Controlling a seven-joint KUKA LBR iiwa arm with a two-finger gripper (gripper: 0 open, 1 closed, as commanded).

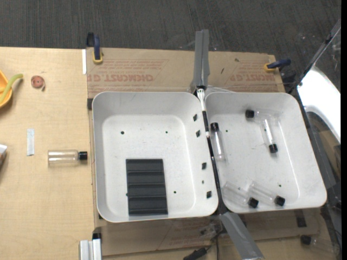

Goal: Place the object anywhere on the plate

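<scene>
Five clear vials (pixel 268 134) with black caps, as far as I can count, lie scattered in the right bin (pixel 313 157), the one nearer my arm's reach; the black ridged plate (pixel 146 187) sits in the left bin (pixel 97 145), farther off. I judge them light, stiff and slick (round too, so apt to roll), best taken across the middle of the body. How far my hand is open I cannot tell.
</scene>
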